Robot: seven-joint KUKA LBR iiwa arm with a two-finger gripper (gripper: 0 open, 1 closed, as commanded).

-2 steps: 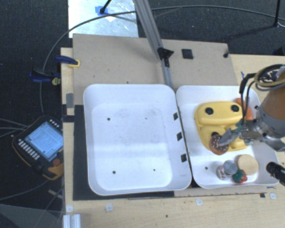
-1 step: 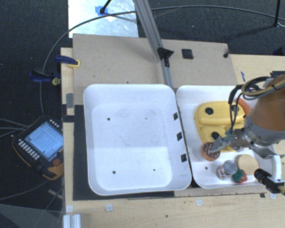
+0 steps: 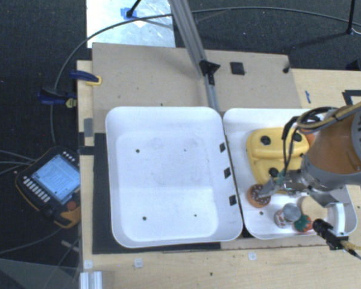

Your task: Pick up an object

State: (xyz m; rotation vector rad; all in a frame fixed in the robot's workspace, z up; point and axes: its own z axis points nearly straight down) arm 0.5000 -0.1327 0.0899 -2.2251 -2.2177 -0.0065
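The right bin (image 3: 237, 161) holds several objects. A large yellow block (image 3: 266, 152) lies near its back, partly under the arm. In front of it sits a brown round piece with a pale centre (image 3: 258, 196). Further front lie a silvery rounded object (image 3: 285, 214) and a green one (image 3: 302, 224), side by side. An orange item (image 3: 311, 138) peeks out behind the arm's cables. My gripper (image 3: 270, 186) reaches in from the right, low over the bin, with its tip right at the brown round piece and the yellow block's front edge. Nothing is visibly held.
The left bin (image 3: 126, 179) lies beside the right one, joined by black clips (image 3: 227, 173). A slanted metal pole (image 3: 192, 35) crosses the back of the bench. A handheld control pendant (image 3: 50, 182) rests off the bench at left. Cables (image 3: 291, 140) loop over the arm's wrist.
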